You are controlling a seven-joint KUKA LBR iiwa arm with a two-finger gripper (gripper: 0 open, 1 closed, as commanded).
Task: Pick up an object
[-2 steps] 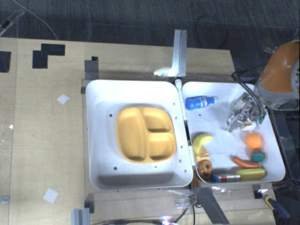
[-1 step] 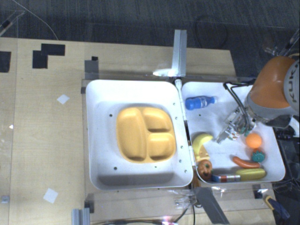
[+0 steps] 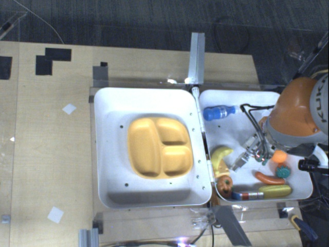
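Lighting: even, bright overhead illumination; the left bin [image 3: 110, 153] shows a soft grey shadow along its near inner wall, with small glare spots at its far rim. Focus: moderately soft throughout, low resolution. Carpet beyond the surface [image 3: 46, 138] reads dim.

bench [image 3: 46, 153]: pale wood, black patches | floor [image 3: 154, 9]: dark carpet

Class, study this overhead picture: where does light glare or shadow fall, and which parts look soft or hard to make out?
In the camera view, the left bin shows a grey shadow along its near inner wall; bright glare spots sit on the bench edge near the bottom; the yellow divided tray reads evenly lit; the gripper and small toys by it look soft and cluttered.
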